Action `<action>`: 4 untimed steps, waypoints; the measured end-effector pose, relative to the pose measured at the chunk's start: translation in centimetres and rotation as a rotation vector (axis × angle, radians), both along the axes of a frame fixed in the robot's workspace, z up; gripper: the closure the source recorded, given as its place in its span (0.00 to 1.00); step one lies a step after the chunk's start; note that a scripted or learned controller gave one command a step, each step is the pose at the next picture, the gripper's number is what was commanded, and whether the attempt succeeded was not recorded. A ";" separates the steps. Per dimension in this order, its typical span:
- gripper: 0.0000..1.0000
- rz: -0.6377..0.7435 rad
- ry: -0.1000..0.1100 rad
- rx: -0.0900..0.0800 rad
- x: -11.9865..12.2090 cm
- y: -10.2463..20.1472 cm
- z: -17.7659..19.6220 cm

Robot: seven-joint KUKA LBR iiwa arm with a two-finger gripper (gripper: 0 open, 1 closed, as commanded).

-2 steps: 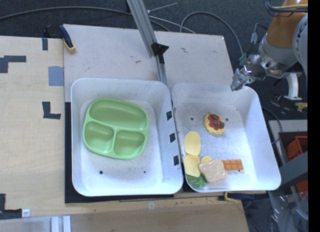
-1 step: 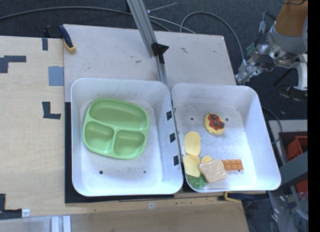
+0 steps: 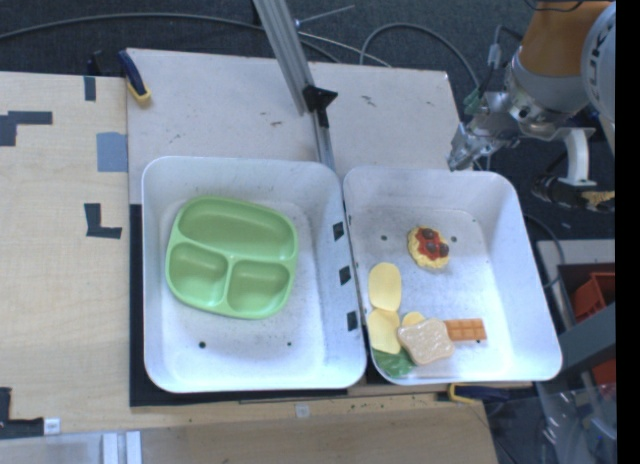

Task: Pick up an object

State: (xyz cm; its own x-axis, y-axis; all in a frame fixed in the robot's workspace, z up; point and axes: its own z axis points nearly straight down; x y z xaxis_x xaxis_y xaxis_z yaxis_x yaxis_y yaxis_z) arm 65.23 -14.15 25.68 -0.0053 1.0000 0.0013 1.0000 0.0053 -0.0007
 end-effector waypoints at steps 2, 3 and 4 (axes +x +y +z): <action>1.00 0.001 0.003 0.000 -2.5 10.2 -0.9; 1.00 0.002 0.002 0.000 -2.7 16.3 -2.1; 1.00 0.002 0.002 0.000 -3.2 21.5 -2.2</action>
